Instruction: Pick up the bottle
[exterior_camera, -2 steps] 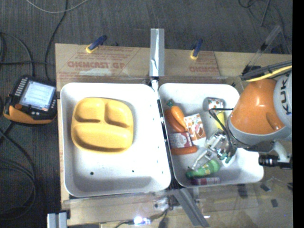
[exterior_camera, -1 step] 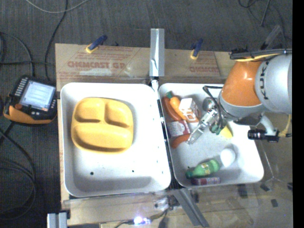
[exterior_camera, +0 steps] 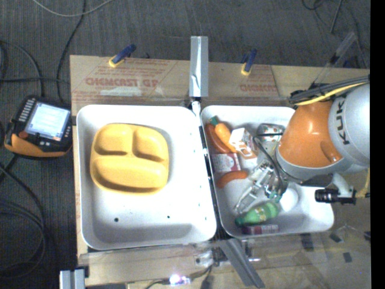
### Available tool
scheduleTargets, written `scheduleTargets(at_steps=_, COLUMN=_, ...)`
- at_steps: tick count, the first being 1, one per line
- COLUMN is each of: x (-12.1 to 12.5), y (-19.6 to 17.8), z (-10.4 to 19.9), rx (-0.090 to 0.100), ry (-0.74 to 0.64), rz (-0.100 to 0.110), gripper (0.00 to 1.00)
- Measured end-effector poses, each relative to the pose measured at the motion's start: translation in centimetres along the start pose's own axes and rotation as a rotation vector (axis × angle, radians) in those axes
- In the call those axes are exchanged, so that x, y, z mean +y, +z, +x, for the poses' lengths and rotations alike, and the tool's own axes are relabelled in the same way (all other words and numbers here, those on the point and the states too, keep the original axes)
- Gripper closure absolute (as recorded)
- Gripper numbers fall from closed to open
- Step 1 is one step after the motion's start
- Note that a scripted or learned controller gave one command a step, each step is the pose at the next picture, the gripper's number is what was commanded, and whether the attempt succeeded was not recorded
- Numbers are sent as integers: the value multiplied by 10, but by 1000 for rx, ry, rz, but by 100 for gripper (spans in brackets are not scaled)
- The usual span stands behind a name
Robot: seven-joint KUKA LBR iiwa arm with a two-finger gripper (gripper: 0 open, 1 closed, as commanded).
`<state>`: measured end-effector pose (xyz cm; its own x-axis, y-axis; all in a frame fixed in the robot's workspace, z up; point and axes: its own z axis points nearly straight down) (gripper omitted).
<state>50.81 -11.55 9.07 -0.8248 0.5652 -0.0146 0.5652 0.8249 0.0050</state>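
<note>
the bottle [exterior_camera: 260, 212], green with a pale label, lies on its side near the front wall of the right bin [exterior_camera: 313, 221], just beside a flat purple packet [exterior_camera: 261, 227]. the hand [exterior_camera: 258, 188] hangs low over the bin directly behind the bottle, its metal fingers pointing toward it; whether they are spread or closed i cannot tell. farther back in this bin lie an orange carrot-shaped toy [exterior_camera: 219, 136] and a small carton [exterior_camera: 240, 142]. the left bin [exterior_camera: 90, 221] holds a yellow divided tray [exterior_camera: 129, 157].
</note>
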Motion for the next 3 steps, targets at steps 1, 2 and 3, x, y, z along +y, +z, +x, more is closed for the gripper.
scheduleTargets(at_steps=1, x=-17, y=0, z=10, rx=0, ry=632, rz=-5, gripper=0)
scheduleTargets(at_steps=2, x=-31, y=0, z=3, rx=5, ry=333, rz=0, gripper=0)
scheduleTargets(at_steps=3, x=6, y=-192, z=22, rx=9, ry=469, rz=9, gripper=0)
